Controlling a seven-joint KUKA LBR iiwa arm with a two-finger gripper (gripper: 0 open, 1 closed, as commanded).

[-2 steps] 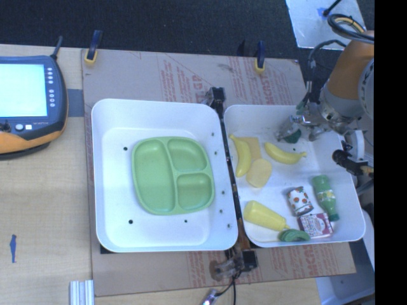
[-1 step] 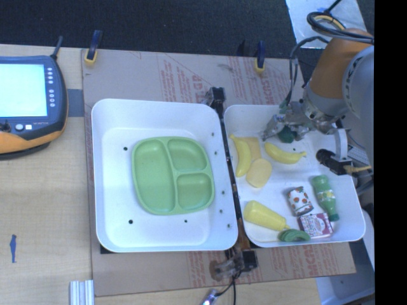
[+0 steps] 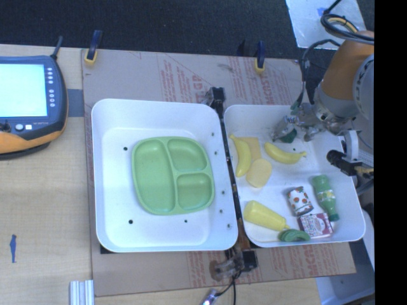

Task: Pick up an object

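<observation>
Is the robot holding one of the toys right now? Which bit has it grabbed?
It cannot be told. The gripper sits low in the right bin, just above the toy banana, but nothing visibly sits between its tips.

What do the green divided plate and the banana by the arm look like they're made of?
Green divided plate: likely moulded plastic; even pale green, smooth, soft sheen, rounded compartment ridges. Banana: probably a plastic toy; uniform bright yellow, smooth and unblemished, though the view is too coarse to be sure.

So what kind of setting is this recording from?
Most likely a robotics lab test bench: a teach pendant lies at the left, clamps pin a cardboard sheet down, and toy food such as a banana fills the right bin.
</observation>
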